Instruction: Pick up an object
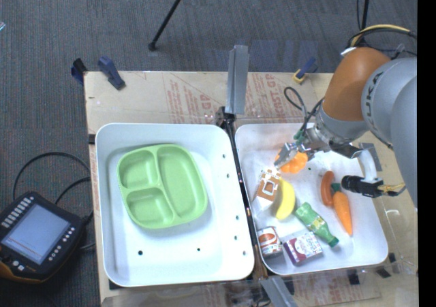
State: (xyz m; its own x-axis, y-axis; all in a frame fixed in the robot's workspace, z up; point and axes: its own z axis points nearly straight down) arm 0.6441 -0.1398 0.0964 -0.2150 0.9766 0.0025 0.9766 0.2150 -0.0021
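Note:
My gripper (291, 156) is low in the right bin (371, 231), near its back left part, on the grey arm with the orange band (354, 84). A small orange object (296, 164) lies right at the gripper's tip, partly covered by it. I cannot see whether it is held. Just in front lie a small white and brown carton (268, 188) and a yellow banana (285, 201).
The right bin also holds a carrot (342, 211), a smaller orange piece (328, 186), a green bottle (316, 224), a small can (270, 240) and a dark red packet (303, 248). A green divided plate (162, 185) sits in the left bin (116, 258). A pendant (34, 234) lies on the floor at left.

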